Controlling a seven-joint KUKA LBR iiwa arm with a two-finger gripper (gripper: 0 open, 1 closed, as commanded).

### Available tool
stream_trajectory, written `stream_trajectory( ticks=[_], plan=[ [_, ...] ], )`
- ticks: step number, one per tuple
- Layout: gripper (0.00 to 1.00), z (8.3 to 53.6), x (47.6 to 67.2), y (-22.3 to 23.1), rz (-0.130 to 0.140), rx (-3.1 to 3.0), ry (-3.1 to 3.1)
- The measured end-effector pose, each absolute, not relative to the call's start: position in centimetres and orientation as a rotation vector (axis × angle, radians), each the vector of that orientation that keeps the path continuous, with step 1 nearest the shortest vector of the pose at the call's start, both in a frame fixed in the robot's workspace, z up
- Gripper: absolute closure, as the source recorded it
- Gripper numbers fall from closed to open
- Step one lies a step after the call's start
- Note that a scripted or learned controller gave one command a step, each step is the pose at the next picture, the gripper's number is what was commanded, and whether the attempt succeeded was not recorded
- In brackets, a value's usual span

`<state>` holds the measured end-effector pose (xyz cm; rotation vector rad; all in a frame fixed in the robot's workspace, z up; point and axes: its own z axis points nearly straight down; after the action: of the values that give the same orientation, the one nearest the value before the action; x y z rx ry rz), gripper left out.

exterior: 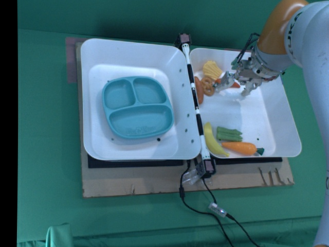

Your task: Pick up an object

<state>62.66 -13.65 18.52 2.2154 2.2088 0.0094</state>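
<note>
Green cloth covers the whole bench, with a brown cardboard sheet (154, 181) under the two shallow white bins. Over the right-hand white bin (272, 122) the two-finger gripper (235, 87) hangs with its metal fingers (221, 84) spread fairly wide, and honestly I can't see anything actually pinched between them. A small orange-red bit (235, 85) sits right in the gap, but whether the fingers touch it I can't tell. Just beside that, toward the divider, there's a yellow ridged toy piece (211, 69), an orange ring-shaped piece (207, 86) and a reddish-orange oblong piece (199, 90) bunched together against the bin's left wall. Further down the same bin, well apart from the gripper, a yellow toy banana (213, 141) lies along the divider, with a bunch of green toy beans (229, 134) and an orange toy carrot with a dark green tip (240, 147) next to it. The grey arm with its orange band (281, 19) comes in from the upper right. Over in the left-hand white bin (95, 60) sits a teal three-compartment plastic plate (137, 107). Black cables (205, 205) trail off the front of the bench.
</note>
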Motion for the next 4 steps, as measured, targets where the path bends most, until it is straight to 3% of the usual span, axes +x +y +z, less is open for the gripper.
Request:
stream_trajectory(
  ticks=[1, 2, 3, 4],
  plan=[
    [1.00, 19.9, 62.8, -13.8, 0.014, 2.212, 2.200],
    [0.00, 19.9, 62.8, -13.8, 0.014, 2.212, 2.199],
    [1.00, 21.2, 63.0, -13.9, 0.018, 2.210, 2.192],
    [0.00, 21.2, 63.0, -13.9, 0.017, 2.210, 2.192]
  ],
)
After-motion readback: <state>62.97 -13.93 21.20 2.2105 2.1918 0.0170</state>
